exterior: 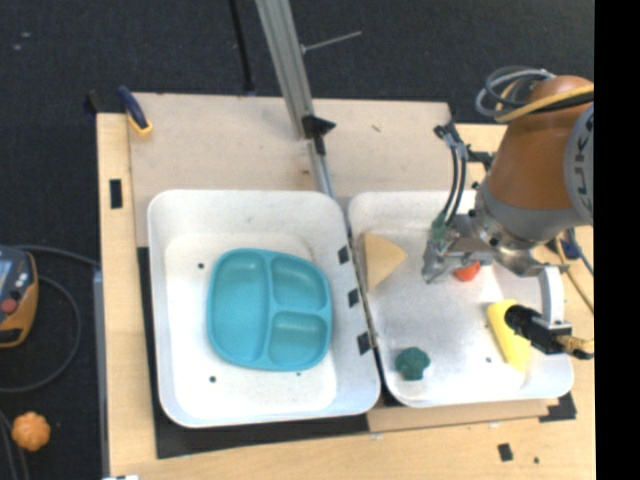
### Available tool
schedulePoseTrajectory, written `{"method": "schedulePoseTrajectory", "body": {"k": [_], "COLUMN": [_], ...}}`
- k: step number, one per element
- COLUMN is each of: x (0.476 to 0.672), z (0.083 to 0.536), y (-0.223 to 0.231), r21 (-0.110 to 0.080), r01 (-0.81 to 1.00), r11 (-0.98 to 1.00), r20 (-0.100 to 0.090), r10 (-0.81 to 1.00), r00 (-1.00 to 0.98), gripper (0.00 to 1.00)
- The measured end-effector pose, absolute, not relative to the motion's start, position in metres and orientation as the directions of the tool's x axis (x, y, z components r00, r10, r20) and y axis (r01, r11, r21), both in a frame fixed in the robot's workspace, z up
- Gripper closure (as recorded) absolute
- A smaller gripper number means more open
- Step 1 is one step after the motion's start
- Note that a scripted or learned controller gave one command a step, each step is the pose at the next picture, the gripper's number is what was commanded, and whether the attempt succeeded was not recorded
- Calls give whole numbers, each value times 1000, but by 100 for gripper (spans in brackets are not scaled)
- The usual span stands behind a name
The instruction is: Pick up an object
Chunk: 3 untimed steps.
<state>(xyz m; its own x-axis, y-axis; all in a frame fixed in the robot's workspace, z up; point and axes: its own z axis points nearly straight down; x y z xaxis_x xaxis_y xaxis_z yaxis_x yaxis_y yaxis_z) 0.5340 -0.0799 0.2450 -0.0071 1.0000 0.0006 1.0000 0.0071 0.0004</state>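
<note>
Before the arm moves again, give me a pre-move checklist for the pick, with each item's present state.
1. Gripper over the right bin: ok.
2. Object between the fingers: cannot tell.
3. Nearest target, the small red object, free of neighbours: ok, though partly hidden by the arm.
4. Tan wedge reachable: not ok, it lies against the bin's left wall.
5. Green object and yellow object lying apart: ok.
6. Teal divided plate in the left bin, away from the arm: ok.

Even overhead light, moderately bright. White bins near overexposed, faint grain. Soft short shadows under arm. Dark floor underexposed. Overall slightly soft focus, low resolution.
</note>
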Motion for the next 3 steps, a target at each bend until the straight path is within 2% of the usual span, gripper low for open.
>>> {"method": "schedulePoseTrajectory", "body": {"k": [1, 3], "x": [559, 593], "z": [251, 229], "y": [-33, 70], "r21": [3, 2], "r01": [1000, 1000], "r11": [8, 7], "r20": [1, 1], "r10": [1000, 1000], "r00": [-8, -7], "gripper": [100, 100]}}
